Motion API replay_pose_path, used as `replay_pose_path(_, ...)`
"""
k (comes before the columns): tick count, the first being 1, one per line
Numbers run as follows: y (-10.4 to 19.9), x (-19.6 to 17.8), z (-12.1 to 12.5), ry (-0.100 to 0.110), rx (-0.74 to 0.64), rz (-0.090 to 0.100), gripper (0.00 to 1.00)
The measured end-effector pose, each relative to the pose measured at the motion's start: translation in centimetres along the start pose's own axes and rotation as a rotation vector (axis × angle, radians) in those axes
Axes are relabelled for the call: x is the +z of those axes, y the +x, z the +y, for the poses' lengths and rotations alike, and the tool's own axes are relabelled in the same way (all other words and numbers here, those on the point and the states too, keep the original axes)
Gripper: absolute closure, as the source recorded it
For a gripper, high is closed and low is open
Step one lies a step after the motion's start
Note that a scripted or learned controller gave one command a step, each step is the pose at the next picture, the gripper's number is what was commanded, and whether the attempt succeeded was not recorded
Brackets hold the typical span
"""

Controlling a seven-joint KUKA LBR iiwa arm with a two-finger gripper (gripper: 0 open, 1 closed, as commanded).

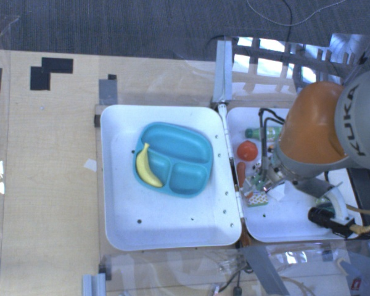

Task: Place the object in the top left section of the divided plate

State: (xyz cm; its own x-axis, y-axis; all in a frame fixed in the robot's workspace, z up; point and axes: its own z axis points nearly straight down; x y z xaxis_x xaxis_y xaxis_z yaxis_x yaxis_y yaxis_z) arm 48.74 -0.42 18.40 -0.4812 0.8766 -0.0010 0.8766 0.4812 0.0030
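A blue divided plate (179, 147) lies in the left white bin (166, 227). A yellow banana (147, 167) rests in the plate's left section. In the right bin (283, 224) lie a red tomato (247, 150), a green item (258, 132) behind it, an orange carrot-like piece (241, 171) and a small patterned packet (255, 197). My gripper (263, 179) hangs low over the right bin's left part, just above the packet and right of the carrot piece. The arm's orange band covers the bin's middle.
A metal divider (229, 159) separates the two bins. Black marks (49, 73) sit on the wooden bench at the far left. A metal frame (283, 60) stands behind the right bin.
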Motion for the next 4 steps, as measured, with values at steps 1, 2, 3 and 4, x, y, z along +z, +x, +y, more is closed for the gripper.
replay_pose_path(1,8.0,-5.2,5.9,-0.003,0.124,0.0,1.0)
replay_pose_path(2,0.8,-5.2,7.1,-0.002,0.191,-0.001,1.0)
replay_pose_path(3,4.1,0.0,2.2,0.0,0.527,0.0,1.0)
replay_pose_path(4,2.5,-12.2,2.1,-0.002,0.706,0.0,1.0)
